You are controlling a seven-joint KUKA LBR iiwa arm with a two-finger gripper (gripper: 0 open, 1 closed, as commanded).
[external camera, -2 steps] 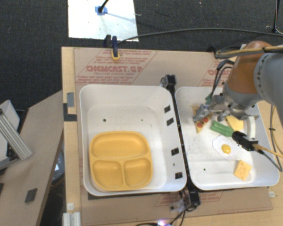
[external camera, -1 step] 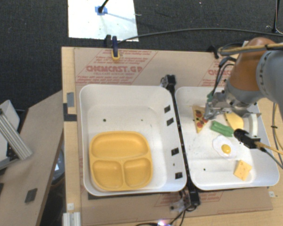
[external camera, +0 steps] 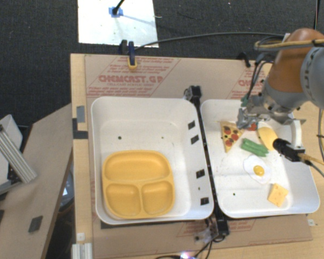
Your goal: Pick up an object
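The right bin (external camera: 297,206) holds a pizza slice (external camera: 230,135), a green bean pod (external camera: 254,147), a yellow banana-like piece (external camera: 267,136), a fried egg (external camera: 258,171) and a cheese wedge (external camera: 277,195). My gripper (external camera: 248,118) hangs low over the far part of this bin, just above and right of the pizza slice's wide end. A bit of red shows at its tip. The arm's grey and orange body covers the bin's far right corner.
The left bin (external camera: 146,112) contains a yellow divided tray (external camera: 137,183). A black clip strip (external camera: 201,155) runs between the two bins. Cables trail along the bench's right side. A white sheet (external camera: 116,15) lies beyond the bench.
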